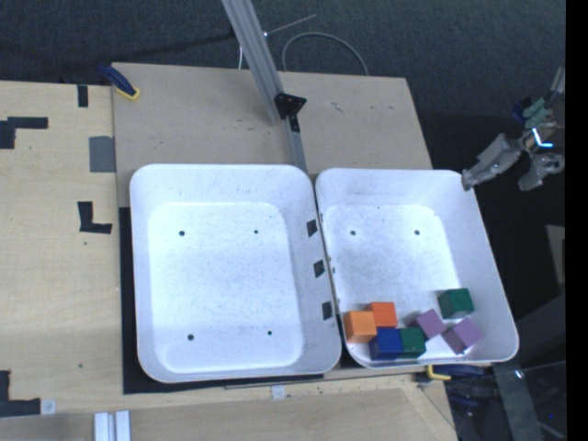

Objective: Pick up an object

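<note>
We count two white bins side by side across the middle of the frame — the left bin [220, 269] and the right bin [404, 265] — and all the blocks sit bunched in the lower right corner of the right one. There we make out seven: two orange blocks [360, 324] touching each other, one blue block [388, 341], two green blocks [455, 301] and two purple blocks [429, 322]. The gripper [531, 159] hangs at the far right edge of the frame, beyond the right bin's upper right corner and well apart from the blocks — whether its jaws are wide or narrow we cannot tell.
</note>
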Robot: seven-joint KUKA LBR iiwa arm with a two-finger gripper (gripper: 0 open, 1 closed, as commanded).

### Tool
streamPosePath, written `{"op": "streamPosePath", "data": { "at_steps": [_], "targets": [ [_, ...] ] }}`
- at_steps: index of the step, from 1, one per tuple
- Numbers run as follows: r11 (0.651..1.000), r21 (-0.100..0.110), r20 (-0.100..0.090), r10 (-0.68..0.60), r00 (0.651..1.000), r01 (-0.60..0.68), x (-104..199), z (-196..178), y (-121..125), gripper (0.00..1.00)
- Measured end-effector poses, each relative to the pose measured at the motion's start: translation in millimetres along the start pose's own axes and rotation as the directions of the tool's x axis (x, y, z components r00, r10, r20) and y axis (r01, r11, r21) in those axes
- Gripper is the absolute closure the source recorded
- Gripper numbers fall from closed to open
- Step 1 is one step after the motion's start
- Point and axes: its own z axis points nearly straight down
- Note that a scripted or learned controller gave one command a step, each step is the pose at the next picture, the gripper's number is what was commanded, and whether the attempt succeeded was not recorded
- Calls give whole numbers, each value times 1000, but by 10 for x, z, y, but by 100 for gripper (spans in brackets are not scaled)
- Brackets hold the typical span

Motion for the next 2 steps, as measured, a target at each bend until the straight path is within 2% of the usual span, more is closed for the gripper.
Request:
{"op": "streamPosePath", "data": {
  "at_steps": [1, 2],
  "targets": [
    [1000, 10, -4, -11, 1000, 12, 914, 157, -120, 0],
    [1000, 0, -4, -7, 1000, 7, 1247, -907, -118, 0]
  ]
}}
